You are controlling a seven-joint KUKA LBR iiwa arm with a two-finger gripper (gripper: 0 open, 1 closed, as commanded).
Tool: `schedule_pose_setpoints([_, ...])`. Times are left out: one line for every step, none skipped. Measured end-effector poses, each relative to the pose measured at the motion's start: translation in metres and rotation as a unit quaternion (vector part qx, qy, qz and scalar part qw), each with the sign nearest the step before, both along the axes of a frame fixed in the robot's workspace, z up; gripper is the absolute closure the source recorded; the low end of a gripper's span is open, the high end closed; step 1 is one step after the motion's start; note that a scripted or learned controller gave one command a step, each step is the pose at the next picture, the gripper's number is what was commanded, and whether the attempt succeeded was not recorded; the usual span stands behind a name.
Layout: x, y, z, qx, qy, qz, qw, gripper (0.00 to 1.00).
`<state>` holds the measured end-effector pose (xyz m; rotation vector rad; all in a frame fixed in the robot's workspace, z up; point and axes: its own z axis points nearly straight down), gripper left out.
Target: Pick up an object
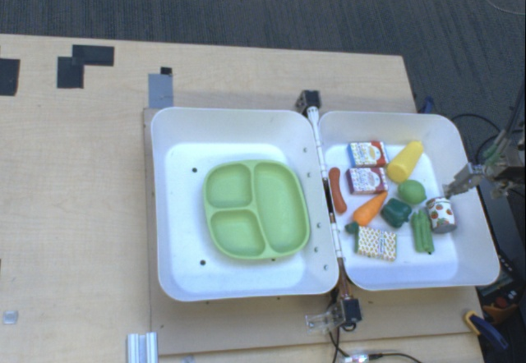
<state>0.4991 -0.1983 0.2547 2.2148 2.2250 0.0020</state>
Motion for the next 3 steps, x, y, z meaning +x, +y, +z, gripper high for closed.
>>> schedule_pose_setpoints([0.063,0.026,-0.142,0.0008,0.001,0.0,1.0,0.0])
schedule_pose_setpoints([0.008,0.088,-0.168,-0.0004,-0.003,-0.001,1.0,0.0])
schedule_pose_setpoints([0.01,0.089,-0.156,-0.0008,-0.006,-0.001,1.0,1.0])
